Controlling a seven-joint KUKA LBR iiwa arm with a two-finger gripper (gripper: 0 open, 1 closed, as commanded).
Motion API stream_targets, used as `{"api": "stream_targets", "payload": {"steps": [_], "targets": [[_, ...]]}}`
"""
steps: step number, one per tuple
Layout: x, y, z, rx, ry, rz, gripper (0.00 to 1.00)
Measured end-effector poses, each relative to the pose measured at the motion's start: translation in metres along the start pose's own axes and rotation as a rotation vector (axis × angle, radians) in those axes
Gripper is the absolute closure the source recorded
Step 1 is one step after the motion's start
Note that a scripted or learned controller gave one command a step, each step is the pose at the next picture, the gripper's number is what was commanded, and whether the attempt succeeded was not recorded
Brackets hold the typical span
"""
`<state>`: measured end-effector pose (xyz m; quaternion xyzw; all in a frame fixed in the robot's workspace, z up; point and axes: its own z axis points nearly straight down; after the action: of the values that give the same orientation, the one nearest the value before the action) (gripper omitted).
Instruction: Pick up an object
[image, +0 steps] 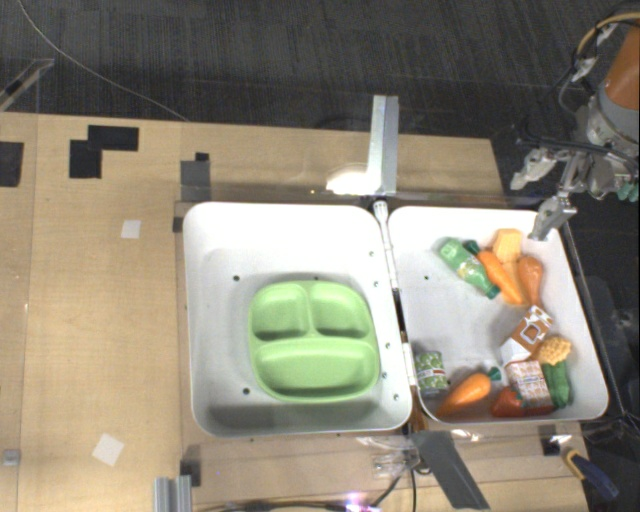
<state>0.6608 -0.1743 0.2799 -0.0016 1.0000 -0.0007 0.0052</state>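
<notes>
My gripper (540, 195) hangs above the far right corner of the right bin (420, 235), its two fingers spread apart and open with nothing between them. Below it, near that corner, lie a yellow piece (508, 243), an orange carrot (497, 275), a red-orange pepper (530, 276) and a green bottle (466, 265). Along the bin's near side lie a small green can (430, 369), another carrot (466, 390), a red piece (508, 403), a printed packet (527, 380), a corn cob (553, 349) and a brown-and-white box (533, 325).
The left bin (215, 300) holds a green divided plate (313, 340). A metal post (384, 140) stands behind the seam between the bins. Bare wooden bench (90, 330) stretches to the left.
</notes>
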Motion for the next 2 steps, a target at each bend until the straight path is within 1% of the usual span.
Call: {"api": "stream_targets", "payload": {"steps": [1, 2], "targets": [[-0.006, 0.016, 0.136, -0.004, 0.013, 0.037, 0.00], [0.003, 0.025, 0.191, 0.000, -0.002, 0.130, 0.00]]}}
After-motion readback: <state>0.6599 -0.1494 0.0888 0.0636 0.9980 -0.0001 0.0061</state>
